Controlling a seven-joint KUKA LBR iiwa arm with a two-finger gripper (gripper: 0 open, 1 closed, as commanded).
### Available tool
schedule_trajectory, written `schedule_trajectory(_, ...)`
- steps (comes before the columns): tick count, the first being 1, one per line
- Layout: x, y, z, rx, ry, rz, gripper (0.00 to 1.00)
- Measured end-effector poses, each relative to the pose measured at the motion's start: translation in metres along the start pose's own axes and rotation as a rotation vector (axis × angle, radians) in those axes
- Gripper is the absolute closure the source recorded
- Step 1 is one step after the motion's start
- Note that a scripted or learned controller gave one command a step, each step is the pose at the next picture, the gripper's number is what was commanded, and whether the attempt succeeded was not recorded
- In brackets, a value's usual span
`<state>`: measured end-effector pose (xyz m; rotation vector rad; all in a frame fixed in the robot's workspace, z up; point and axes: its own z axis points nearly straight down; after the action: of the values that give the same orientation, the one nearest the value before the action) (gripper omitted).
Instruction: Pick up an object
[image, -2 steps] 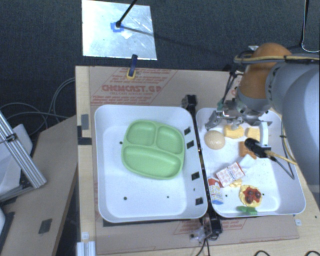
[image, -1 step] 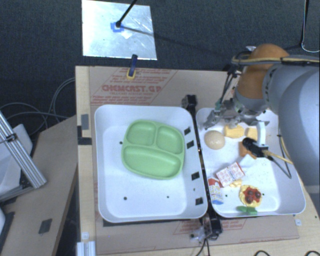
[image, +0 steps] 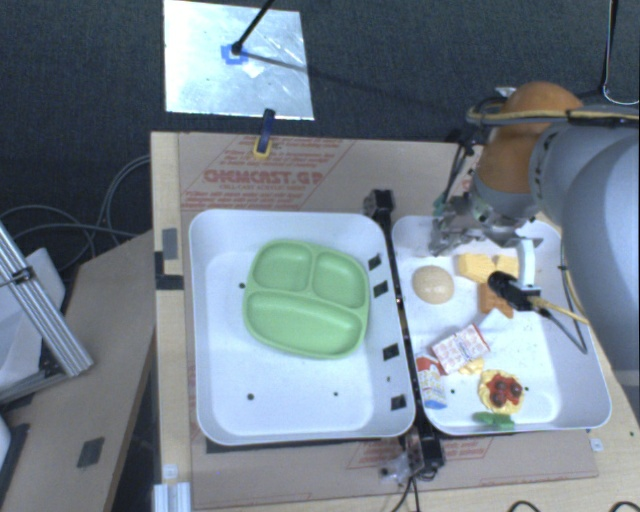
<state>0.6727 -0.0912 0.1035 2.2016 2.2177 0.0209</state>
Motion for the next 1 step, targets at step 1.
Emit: schedule_trajectory(1, 0.0003, -0.0021, -0.064, 0.013, 0.002, 0.003, 1.0)
